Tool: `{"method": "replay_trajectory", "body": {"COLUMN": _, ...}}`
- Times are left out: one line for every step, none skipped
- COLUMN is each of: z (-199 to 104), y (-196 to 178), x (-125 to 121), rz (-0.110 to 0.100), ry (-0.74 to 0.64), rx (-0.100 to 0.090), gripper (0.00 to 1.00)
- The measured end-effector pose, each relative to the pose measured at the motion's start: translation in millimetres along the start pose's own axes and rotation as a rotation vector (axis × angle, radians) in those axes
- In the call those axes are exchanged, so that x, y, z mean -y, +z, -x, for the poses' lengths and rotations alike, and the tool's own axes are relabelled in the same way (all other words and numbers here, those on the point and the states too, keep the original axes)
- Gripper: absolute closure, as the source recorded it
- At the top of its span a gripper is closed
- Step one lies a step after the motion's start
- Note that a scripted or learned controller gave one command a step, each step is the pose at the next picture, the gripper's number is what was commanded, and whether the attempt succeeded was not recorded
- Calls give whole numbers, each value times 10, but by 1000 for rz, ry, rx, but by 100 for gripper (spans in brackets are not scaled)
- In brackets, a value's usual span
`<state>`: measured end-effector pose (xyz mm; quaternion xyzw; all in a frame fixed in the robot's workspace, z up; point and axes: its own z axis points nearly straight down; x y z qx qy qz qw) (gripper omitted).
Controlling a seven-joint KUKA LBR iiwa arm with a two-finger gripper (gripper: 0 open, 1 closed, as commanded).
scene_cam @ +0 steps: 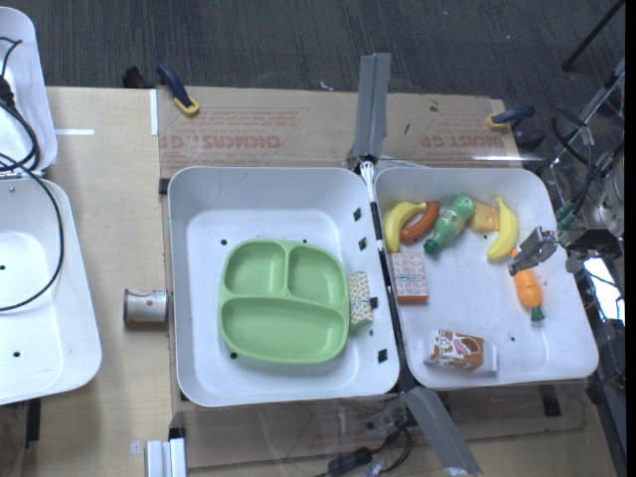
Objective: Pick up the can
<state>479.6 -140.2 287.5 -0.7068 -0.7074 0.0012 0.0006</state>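
Note:
The can (146, 306) is small and silver with a reddish end. It lies on its side on the wooden bench, just outside the left wall of the left bin (189, 266). My gripper (534, 252) hangs far from it, over the right edge of the right bin (556, 356), just above an orange carrot (530, 290). Nothing shows in the gripper's grasp.
A green divided plate (286, 301) fills the left bin, with a small patterned packet (360, 299) at its right. The right bin holds two bananas (503, 229), a green bottle (449, 223), a sausage (421, 220), a red-and-white box (408, 276) and a carton (461, 351). A white tub with a black cable (40, 286) stands left of the can.

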Motion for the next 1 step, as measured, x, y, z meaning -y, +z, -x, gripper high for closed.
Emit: {"method": "replay_trajectory", "body": {"z": -90, "y": -943, "x": -533, "rz": 3, "ry": -433, "rx": 1, "gripper": 0}}
